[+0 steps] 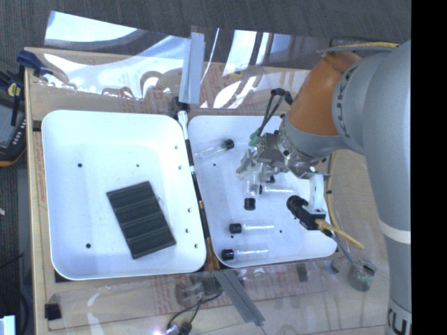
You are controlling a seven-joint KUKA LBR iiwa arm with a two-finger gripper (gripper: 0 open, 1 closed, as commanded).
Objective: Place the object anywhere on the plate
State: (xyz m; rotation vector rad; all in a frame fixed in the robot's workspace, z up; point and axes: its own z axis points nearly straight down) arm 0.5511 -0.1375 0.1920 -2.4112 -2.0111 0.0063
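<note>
Two shallow white bins sit side by side on the counter. The left bin carries a dark ribbed rectangular plate, lying flat and turned at a slant, toward the near half of the bin. A few small dark dots mark the bin floor around it.

The right bin holds several clear vials with black caps. One vial lies near the far left corner, cap pointing right. A second vial lies near the middle of the near half, cap at its left end. A third vial lies close to the near rim, cap also at its left. A fourth small piece with a black cap sits just below the claw; whether it is touching the claw I cannot tell.

The grey arm with its orange band reaches in from the right and hangs over the middle of the right bin. The claw points down at the bin floor. Its tips are lost among clear parts and glare, so open or closed, I cannot tell, nor whether anything is between them.

A black fitting with yellow wire sits at the right bin's right rim, below the wrist. All vials lie in the right bin, well apart from the plate.
</note>
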